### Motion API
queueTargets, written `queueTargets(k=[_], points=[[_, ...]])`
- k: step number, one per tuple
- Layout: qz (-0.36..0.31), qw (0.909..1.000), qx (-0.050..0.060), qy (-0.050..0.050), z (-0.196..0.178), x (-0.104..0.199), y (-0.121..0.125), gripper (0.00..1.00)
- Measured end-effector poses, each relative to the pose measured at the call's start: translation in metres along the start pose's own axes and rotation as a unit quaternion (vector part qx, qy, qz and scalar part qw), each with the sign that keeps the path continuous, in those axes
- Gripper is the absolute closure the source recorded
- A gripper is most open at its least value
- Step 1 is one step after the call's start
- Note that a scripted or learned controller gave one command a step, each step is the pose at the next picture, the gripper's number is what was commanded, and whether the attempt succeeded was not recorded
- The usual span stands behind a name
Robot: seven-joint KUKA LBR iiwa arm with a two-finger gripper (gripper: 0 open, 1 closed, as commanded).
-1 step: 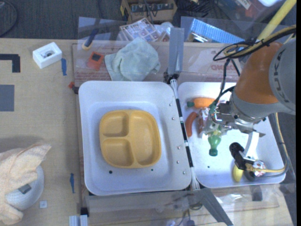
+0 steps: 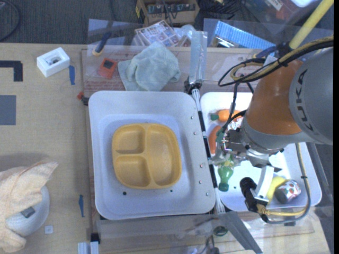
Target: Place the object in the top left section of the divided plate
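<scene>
Arm (image 2: pixel 280 105) covers right bin (image 2: pixel 312 187) | pincer (image 2: pixel 225 160) above green bottle (image 2: pixel 224 174), grip unclear | divided plate (image 2: pixel 146 155) unobstructed in left bin (image 2: pixel 103 120)

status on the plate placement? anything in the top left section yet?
Nothing placed: the divided plate in the left bin has no object in it. The arm's gripper is over the right bin, near a green object. Pick, transfer and placement all remain.
</scene>
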State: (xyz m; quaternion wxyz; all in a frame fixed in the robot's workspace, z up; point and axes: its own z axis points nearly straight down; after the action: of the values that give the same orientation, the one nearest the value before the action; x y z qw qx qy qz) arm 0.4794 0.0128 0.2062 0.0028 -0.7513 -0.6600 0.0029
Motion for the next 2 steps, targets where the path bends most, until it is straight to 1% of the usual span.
queueTargets(k=[1,2], points=[[-0.060,0.9982,-0.003,-0.001,-0.014,0.062,0.026,1.00],[-0.098,0.9951,-0.004,-0.001,-0.012,0.103,0.049,1.00]])
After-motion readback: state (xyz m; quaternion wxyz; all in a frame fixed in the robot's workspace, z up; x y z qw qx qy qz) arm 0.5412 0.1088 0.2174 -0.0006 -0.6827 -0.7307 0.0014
